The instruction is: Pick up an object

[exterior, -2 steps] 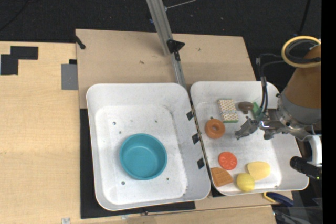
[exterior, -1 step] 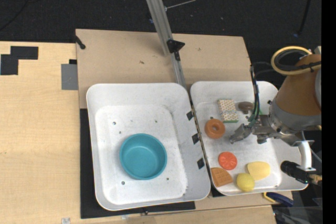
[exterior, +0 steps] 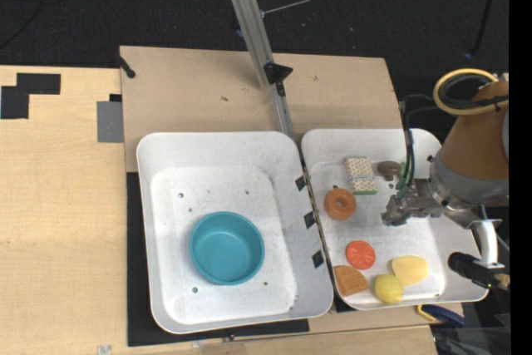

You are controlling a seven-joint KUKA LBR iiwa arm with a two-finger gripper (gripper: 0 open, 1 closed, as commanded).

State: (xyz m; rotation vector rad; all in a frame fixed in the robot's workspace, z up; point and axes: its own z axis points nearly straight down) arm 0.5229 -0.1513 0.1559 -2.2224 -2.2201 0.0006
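Bowl in L bin.

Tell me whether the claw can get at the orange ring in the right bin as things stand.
Probably yes. The claw hangs over the right bin, and the orange ring lies just beside it on bare floor, with the patterned block nearby but apart.

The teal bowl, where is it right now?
The teal bowl sits in the left white bin, toward its front, across the divide from the orange ring in the right bin.
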